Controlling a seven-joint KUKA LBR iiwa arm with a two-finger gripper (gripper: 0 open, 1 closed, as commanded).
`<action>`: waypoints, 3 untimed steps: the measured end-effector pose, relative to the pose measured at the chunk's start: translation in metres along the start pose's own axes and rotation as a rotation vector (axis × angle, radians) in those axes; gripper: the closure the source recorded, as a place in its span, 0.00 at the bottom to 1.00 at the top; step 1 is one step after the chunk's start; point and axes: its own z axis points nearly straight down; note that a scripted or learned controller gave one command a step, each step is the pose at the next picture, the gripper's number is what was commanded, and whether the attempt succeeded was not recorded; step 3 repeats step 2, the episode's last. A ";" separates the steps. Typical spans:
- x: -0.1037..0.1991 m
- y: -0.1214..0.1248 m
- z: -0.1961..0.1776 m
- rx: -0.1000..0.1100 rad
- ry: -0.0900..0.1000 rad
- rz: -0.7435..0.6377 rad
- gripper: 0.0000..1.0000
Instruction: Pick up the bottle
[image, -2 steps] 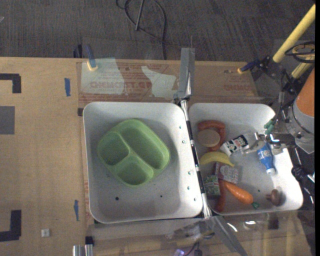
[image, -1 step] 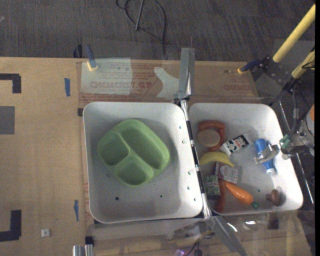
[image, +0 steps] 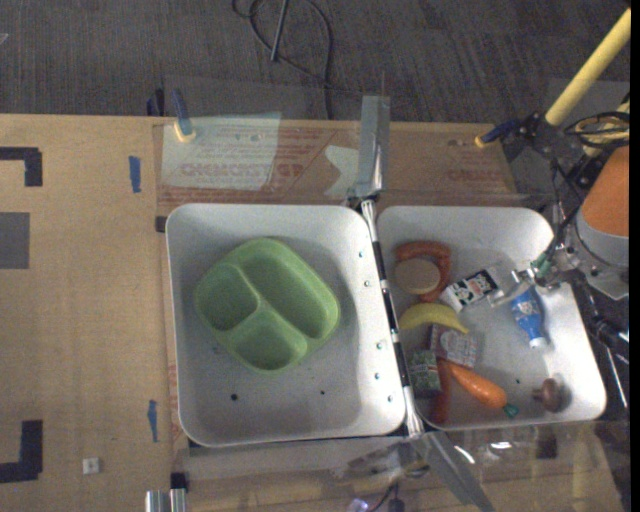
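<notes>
Jaw state cannot be determined. The gripper (image: 535, 272) sits just above the bottle (image: 529, 322), which lies in the right bin (image: 590, 395) near its right wall. Step: approach. Next: descend over the bottle body.

Print on the cardboard sheet (image: 232, 160) is too blurred to read.

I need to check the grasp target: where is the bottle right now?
The bottle lies in the right bin, near its right wall, just below the gripper and right of the small milk carton.
</notes>
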 end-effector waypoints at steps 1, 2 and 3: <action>-0.004 0.000 -0.012 -0.006 -0.004 0.006 1.00; -0.004 0.036 -0.134 -0.002 -0.001 -0.149 1.00; -0.004 0.036 -0.134 -0.002 -0.001 -0.149 1.00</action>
